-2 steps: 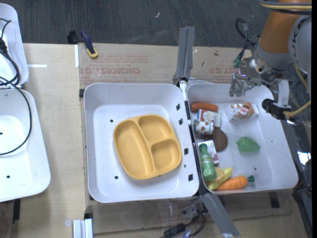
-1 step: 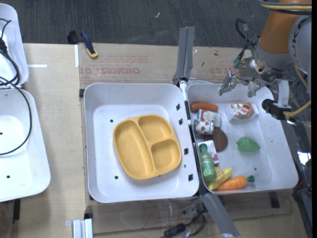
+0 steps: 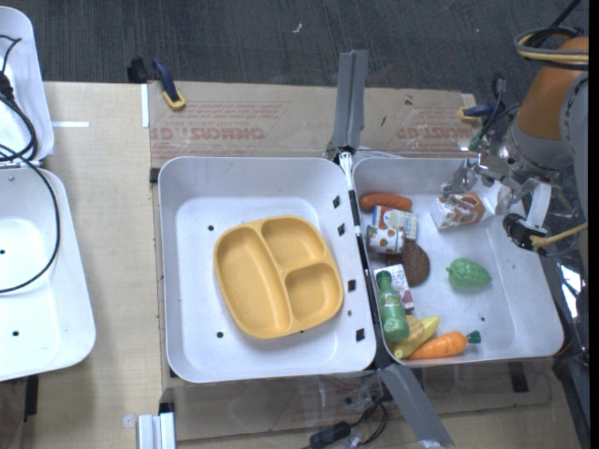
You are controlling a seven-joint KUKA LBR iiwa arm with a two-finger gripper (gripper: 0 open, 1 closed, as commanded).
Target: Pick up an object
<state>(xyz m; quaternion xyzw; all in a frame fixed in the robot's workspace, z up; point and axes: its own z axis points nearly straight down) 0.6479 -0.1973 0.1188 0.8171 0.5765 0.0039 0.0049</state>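
Note:
The right bin (image 3: pixel 524 330) holds several objects. A crinkly clear packet with orange and white contents (image 3: pixel 460 210) lies near its back right. My gripper (image 3: pixel 467 178) is right above that packet, at its upper edge, and touches or nearly touches it. Further left lie a red sausage (image 3: pixel 386 201), a white and red can (image 3: pixel 389 231) and a brown disc (image 3: pixel 416 264). A green leafy toy (image 3: pixel 468 275) sits mid-right. A green bottle (image 3: pixel 391 312), a yellow banana (image 3: pixel 418 333) and an orange carrot (image 3: pixel 442 345) lie at the front.
The left bin (image 3: pixel 187 251) holds a yellow three-part plate (image 3: pixel 279 277). A grey divider post (image 3: pixel 351 92) rises between the bins at the back. Cables and the orange-banded arm (image 3: pixel 547 101) crowd the right bin's right rim.

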